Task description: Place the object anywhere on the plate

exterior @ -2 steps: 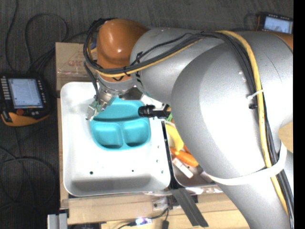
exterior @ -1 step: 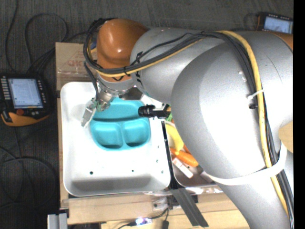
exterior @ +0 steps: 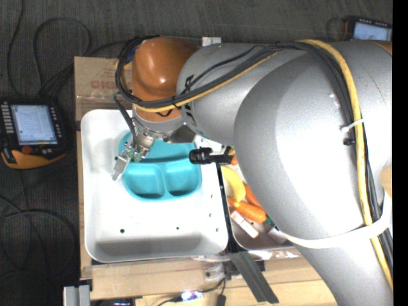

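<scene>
The gripper (exterior: 123, 160) is hovering over the left rim of the blue plate (exterior: 162, 178), its grip state impossible to tell, while toy food (exterior: 245, 209), probably light and smooth, is lying in the right bin (exterior: 255, 238).

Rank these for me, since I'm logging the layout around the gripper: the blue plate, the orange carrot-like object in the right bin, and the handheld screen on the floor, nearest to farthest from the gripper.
From the gripper:
1. Blue plate, right beside it in the left bin.
2. Handheld screen, on the floor to the view's left, outside the bins.
3. Orange carrot-like object, in the right bin, partly under the arm.
</scene>
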Motion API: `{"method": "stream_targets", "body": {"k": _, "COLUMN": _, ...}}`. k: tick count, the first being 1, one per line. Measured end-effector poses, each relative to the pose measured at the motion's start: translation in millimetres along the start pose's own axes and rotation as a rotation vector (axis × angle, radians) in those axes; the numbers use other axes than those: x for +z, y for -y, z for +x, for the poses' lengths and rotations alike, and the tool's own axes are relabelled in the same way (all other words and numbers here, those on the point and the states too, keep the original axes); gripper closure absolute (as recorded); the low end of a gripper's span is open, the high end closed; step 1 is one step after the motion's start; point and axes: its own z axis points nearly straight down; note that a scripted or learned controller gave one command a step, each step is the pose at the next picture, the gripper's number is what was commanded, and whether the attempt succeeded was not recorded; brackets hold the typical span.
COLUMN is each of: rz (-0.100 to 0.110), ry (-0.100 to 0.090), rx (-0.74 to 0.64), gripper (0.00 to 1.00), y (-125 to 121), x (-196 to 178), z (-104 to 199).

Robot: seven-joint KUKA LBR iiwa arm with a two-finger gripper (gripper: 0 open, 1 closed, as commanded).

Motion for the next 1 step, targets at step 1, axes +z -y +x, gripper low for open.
{"method": "stream_targets", "body": {"k": 1, "rz": 0.000, "ry": 0.000, "rx": 0.000, "gripper": 0.00, "y": -0.1, "x": 0.1, "z": 0.1}}
